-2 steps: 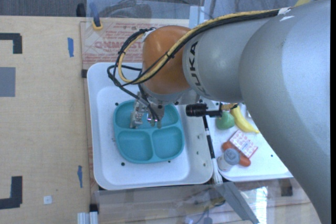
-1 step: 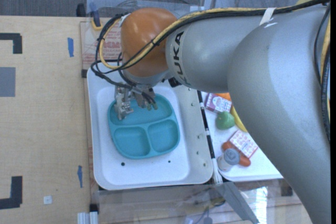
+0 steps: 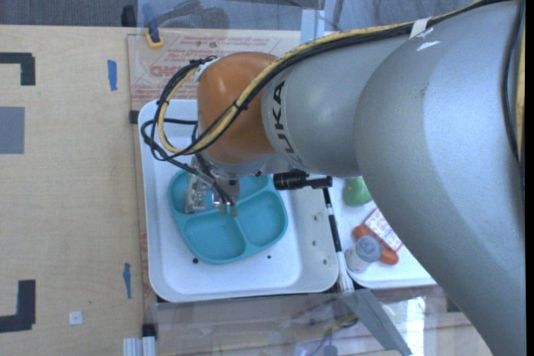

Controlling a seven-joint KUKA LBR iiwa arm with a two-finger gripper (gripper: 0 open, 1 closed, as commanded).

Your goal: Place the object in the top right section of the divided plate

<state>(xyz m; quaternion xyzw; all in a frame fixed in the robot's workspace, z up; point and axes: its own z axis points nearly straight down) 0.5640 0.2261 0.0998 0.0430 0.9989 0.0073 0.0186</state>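
A teal divided plate [image 3: 238, 233] with 3 sections lies inside the left of 2 shallow white bins [image 3: 167, 263] on a pale wooden desk [image 3: 67, 204], and it serves here as the landmark. The large grey robot arm [image 3: 417, 121] sweeps in from the plate's right and covers the plate's upper edge, its orange band [image 3: 238, 108] sitting directly above the plate. The metal claw [image 3: 210, 198] hangs over the plate's upper left section, close to where the dividing ridges meet. Whether the claw's fingers are spread or closed cannot be told from this angle, and nothing can be made out between them. The object meant for the plate cannot be picked out with certainty. To the right of the plate, in the neighbouring bin [image 3: 392, 278], lie a green item [image 3: 357, 191], a small grey-capped container [image 3: 365, 251], a red and white packet [image 3: 384, 231] and an orange piece [image 3: 389, 256], all partly hidden under the arm. A black pen-like stick [image 3: 332, 223] lies along the wall between the plate and those items. Yellow and black cables [image 3: 179, 121] loop from the arm above the plate's upper left corner.
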